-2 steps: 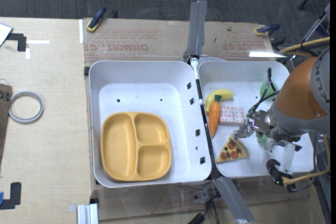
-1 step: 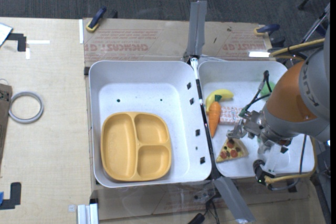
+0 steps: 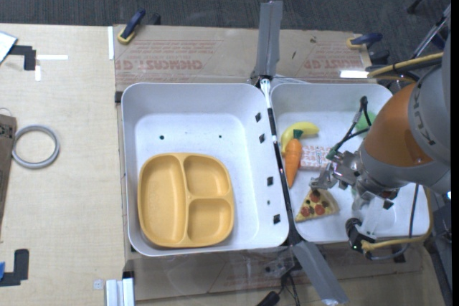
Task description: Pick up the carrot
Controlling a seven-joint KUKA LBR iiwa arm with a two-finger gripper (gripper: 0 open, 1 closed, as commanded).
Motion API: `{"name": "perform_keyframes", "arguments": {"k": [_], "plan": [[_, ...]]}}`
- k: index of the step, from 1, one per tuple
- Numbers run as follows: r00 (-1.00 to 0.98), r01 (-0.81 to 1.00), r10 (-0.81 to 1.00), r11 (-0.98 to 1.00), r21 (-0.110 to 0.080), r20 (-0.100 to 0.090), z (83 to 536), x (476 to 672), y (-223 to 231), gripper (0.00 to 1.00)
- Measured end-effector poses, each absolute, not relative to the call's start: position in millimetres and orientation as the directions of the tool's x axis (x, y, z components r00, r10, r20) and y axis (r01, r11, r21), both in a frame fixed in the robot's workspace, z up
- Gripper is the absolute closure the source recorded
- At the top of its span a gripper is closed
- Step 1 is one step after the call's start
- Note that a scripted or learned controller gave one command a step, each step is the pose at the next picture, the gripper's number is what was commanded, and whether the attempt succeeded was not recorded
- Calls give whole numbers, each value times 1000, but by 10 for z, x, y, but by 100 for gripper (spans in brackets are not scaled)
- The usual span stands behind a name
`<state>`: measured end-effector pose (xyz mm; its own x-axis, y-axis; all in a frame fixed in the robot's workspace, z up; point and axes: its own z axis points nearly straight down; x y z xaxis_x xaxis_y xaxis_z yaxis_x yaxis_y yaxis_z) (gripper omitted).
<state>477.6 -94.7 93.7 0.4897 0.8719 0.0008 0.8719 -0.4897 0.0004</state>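
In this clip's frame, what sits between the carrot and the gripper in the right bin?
In the camera view, a small pink-and-white packet lies between the carrot and the gripper, with the pizza slice just below that stretch.

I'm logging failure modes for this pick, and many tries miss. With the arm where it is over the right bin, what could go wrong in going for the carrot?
1. The carrot lies against the bin's left wall, so a finger of the pincer may hit the wall.
2. The banana touches its top and a wrapped snack lies alongside; either could be caught.
3. The pizza slice near the pincer may get nudged.
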Motion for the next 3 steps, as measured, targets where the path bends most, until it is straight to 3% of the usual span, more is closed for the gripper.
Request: {"name": "perform_keyframes", "arguments": {"k": [3], "plan": [[490,872,872,-490,0,1,937,4777,-946,0]]}}
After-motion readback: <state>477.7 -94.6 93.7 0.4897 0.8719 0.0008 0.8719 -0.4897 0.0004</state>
